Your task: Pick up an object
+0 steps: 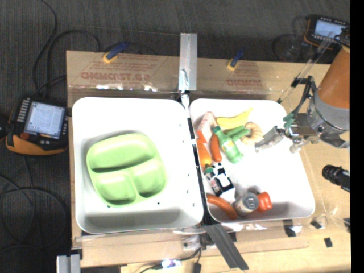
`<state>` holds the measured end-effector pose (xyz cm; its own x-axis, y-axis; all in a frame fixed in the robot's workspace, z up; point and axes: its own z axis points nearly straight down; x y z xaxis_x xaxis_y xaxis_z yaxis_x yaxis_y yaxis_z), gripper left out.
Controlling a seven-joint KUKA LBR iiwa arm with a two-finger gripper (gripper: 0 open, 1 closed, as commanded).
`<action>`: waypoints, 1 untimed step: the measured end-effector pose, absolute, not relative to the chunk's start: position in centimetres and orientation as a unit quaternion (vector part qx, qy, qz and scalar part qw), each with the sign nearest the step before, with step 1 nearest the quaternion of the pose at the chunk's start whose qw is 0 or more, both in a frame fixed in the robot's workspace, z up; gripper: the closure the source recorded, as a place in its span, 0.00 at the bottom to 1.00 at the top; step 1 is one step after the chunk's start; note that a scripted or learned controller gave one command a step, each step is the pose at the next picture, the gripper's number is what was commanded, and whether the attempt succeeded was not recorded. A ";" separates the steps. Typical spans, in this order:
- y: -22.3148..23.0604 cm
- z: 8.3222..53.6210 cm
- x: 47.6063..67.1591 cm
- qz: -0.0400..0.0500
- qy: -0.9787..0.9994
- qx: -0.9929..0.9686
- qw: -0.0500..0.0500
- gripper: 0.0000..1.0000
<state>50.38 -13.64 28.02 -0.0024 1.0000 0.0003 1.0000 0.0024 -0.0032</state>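
Observation:
The right bin holds a heap of small objects along its left and front sides. Among them are a green bottle, a yellow banana, an orange carrot and a red pepper. A black and white item, a grey can and a red piece lie nearer the front. My gripper hangs over the right part of this bin, right of the bottle, open, with nothing between its fingers.
A green divided plate lies in the left bin. A metal divider post stands at the back between the bins. Handheld controllers rest on the floor at the left and back right.

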 end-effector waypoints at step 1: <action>-5.2 19.1 57.5 0.001 -0.758 -0.652 0.001 0.00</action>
